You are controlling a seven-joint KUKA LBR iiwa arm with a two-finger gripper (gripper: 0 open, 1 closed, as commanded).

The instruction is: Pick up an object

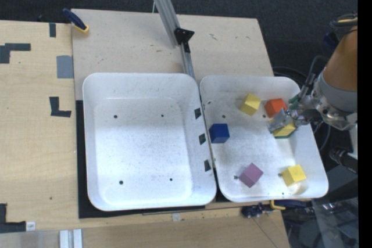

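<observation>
The right bin [232, 90] holds several small blocks. My gripper [282, 122] reaches in from the right, low near the bin's right wall. A yellow block [286, 132] peeks out just under its tip, partly hidden by it, and I cannot tell if it is gripped. An orange block [275, 106] lies right behind the gripper. Another yellow block [251, 104] sits further left of the orange one. A blue block [219, 133] rests by the left wall. A purple block [251, 174] and a third yellow block [293, 174] lie near the front.
The left bin [139, 84] stands beside the right one. A slanted metal pole [165, 3] runs down to the gap between the bins. Black clips [202, 137] sit on the shared wall. The grey and orange arm [343, 84] hangs over the bin's right edge.
</observation>
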